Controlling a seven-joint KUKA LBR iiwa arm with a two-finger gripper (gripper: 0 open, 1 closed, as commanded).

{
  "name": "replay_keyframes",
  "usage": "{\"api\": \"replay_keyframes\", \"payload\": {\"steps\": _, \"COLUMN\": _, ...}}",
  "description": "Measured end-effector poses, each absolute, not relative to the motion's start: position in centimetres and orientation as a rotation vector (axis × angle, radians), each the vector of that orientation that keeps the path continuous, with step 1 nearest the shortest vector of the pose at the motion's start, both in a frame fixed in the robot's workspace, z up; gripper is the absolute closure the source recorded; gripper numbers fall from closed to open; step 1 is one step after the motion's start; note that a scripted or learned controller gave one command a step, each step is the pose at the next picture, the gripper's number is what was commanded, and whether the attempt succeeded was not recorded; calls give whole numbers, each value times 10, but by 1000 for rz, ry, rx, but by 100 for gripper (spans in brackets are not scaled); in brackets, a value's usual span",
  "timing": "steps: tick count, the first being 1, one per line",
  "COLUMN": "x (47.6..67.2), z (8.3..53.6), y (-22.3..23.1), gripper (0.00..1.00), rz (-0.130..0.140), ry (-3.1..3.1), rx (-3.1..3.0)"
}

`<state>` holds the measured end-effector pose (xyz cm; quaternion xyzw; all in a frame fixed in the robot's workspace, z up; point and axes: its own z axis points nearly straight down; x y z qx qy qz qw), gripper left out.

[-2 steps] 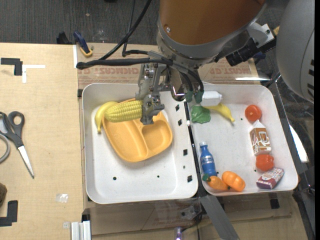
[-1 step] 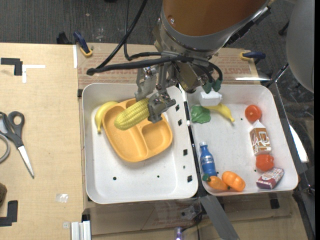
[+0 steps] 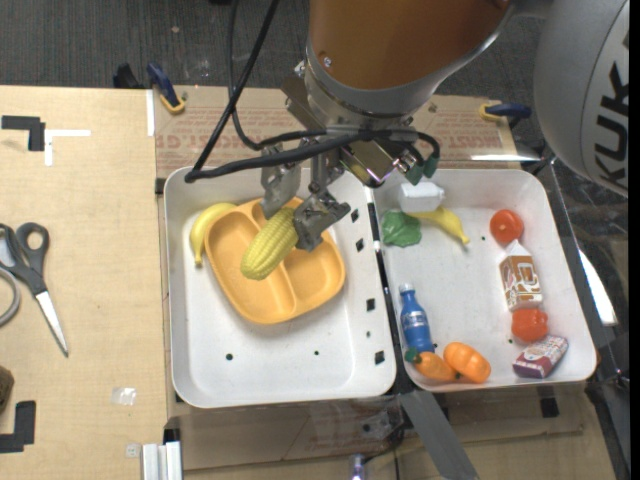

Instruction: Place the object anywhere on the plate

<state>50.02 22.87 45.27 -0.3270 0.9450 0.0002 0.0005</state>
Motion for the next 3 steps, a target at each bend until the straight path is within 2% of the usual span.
{"api": "replay_keyframes", "payload": {"steps": 1, "x": 514, "z": 388, "y": 226, "gripper": 100, "rz": 1, "ry": 2893, "rx": -1218}}
{"api": "replay_keyframes", "payload": {"steps": 2, "x": 514, "z": 388, "y": 226, "gripper": 0, "rz": 2, "ry": 2893, "rx": -1218}}
{"api": "replay_keyframes", "payload": {"steps": 3, "x": 502, "z": 340, "y": 165, "gripper": 0, "rz": 1, "ry": 2729, "rx": -1552}}
